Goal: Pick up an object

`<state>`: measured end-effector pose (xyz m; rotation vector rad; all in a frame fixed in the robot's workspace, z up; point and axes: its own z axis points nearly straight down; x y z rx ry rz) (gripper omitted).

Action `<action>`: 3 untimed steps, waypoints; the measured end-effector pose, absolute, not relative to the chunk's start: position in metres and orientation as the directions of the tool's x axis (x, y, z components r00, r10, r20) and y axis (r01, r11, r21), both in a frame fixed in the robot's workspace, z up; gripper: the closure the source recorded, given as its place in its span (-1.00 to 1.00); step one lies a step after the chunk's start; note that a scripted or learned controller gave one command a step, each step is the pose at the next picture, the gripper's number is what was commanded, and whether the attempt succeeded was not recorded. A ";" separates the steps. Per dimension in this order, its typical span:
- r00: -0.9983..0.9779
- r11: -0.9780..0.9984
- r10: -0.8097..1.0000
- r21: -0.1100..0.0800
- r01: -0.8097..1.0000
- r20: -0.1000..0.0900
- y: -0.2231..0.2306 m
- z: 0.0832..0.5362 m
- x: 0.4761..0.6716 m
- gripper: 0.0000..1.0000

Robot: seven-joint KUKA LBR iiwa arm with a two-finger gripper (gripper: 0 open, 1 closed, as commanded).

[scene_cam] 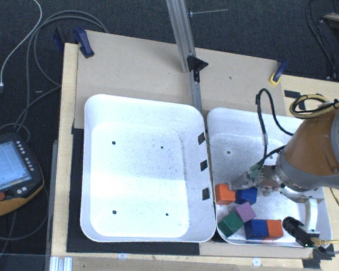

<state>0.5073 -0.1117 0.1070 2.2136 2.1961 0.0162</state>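
The blocks sit in a loose cluster at the near end of the right bin (231, 124), all of them on its floor. Closest to me is a small blue block (247, 195), with an orange block (225, 194) just beside it toward the bin's left wall. Nearer the front rim lie a purple block (245, 211), a green block (230, 224) tilted on its edge against the corner, a larger blue block (257, 228), and another orange block (274, 228) touching that blue one on its right.

My gripper (254, 179) hangs low over the bin, directly above and behind the small blue block, perhaps touching its top edge, though the view is too cluttered there to be sure. Cables and my own wrist hide the fingertips, so I cannot tell whether my jaws are apart or closed, and I see no block between them.

My arm (320, 149) comes in from the right, its orange band above the bin's right wall. The left bin (99, 112) lies beside the right one, their walls touching. A handheld control pendant (2, 170) rests on the dark floor left of the bench (134, 67).
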 end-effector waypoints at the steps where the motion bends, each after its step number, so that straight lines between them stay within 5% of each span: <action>1: 0.006 -0.006 1.000 0.028 1.000 -0.011 -0.111 0.118 0.509 1.00; 2: -0.010 0.010 1.000 0.009 1.000 0.003 -0.036 0.204 0.539 1.00; 3: -0.010 0.010 1.000 0.004 1.000 0.003 0.038 0.199 0.587 1.00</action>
